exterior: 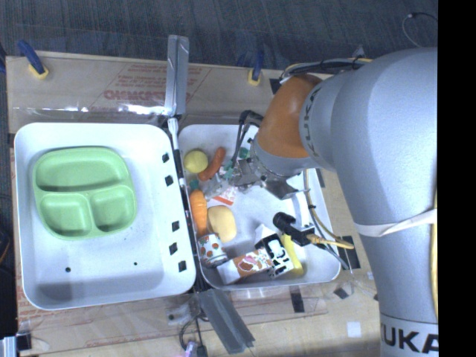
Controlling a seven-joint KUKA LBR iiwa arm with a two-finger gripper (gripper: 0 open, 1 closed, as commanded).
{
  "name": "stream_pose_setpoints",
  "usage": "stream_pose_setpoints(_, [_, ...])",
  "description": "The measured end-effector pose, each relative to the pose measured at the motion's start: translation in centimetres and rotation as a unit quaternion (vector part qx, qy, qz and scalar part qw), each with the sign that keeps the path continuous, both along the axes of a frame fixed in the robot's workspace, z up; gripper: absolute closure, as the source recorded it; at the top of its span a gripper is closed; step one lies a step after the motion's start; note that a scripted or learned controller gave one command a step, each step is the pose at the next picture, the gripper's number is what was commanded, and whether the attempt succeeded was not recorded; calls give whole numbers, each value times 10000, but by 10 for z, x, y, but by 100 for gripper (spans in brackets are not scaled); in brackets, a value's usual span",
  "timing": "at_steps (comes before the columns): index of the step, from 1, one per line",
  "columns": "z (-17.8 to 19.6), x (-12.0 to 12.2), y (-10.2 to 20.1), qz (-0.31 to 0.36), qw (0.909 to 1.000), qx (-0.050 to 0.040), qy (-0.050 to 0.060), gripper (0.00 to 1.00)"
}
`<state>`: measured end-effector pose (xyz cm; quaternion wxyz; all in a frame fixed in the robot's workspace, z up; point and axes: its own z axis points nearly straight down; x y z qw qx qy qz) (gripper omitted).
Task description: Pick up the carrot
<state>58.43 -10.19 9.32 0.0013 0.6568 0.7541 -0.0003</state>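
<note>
The carrot (pixel 198 211) is an orange, tapered piece lying lengthwise along the left wall of the right bin (pixel 327 270). It touches a pale potato-like piece (pixel 222 222) on its right. My gripper (pixel 239 171) reaches down into the upper middle of the right bin, above and to the right of the carrot and apart from it. It is next to a smaller red-orange stick-shaped piece (pixel 215 163). The wrist and its fittings hide the gripper's tip.
A yellow ball-like fruit (pixel 195 161) lies at the right bin's upper left. A small can (pixel 212 249), a printed packet (pixel 251 263) and a yellow-and-black box (pixel 281 255) crowd the front. The left bin (pixel 89 281) holds a green divided tray (pixel 83 190).
</note>
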Motion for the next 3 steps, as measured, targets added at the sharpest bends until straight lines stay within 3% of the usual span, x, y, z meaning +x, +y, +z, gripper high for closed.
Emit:
stream_pose_setpoints(1, [-1,-50,-44,1801,9836,13,14,0])
stream_pose_setpoints(2, [10,-49,-44,1823,9832,12,12,100])
stream_pose_setpoints(3, [-1,-3,-2,23,10000,13,16,100])
